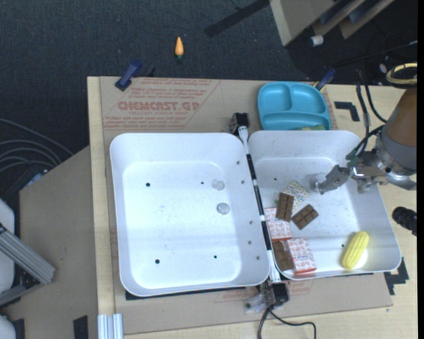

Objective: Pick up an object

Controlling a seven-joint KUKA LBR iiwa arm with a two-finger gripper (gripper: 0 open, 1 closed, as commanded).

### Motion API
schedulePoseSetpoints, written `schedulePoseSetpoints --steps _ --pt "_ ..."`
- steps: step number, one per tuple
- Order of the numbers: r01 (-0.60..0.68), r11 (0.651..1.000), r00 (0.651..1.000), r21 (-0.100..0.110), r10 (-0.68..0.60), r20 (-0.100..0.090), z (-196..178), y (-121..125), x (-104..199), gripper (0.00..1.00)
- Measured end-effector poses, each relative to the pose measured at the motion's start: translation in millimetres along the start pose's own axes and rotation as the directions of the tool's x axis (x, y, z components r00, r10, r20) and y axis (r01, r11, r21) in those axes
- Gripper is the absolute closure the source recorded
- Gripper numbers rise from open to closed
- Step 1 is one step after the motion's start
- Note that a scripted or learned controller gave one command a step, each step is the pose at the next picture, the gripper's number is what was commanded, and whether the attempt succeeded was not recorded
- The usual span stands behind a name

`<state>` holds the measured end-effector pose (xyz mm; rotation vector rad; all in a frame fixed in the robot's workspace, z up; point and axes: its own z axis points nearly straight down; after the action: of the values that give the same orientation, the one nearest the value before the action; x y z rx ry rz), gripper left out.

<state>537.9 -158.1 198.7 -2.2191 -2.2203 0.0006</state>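
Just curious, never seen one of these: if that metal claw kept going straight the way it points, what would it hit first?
Probably the small pale patterned packet, just ahead of the gripper in the right white bin; height above it is unclear.

A workbench on dark carpet, as we saw it from above.

We looked down on a pale wooden bench top printed with red lettering, set on a dark speckled carpet floor. On the carpet lay a small orange cone-shaped object. Grey cables curled at the left, a ribbed metal rail sat below them, and a beige box-like piece of furniture stood at the top right.
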Motion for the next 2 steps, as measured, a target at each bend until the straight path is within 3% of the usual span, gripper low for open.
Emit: schedulePoseSetpoints --steps 1,2 --pt "0.0 1.0 1.0 -0.002 0.0 0.001 114 56 53 0.0" --pt "0.0 1.0 1.0 -0.005 0.0 0.002 104 57 52 1.0"
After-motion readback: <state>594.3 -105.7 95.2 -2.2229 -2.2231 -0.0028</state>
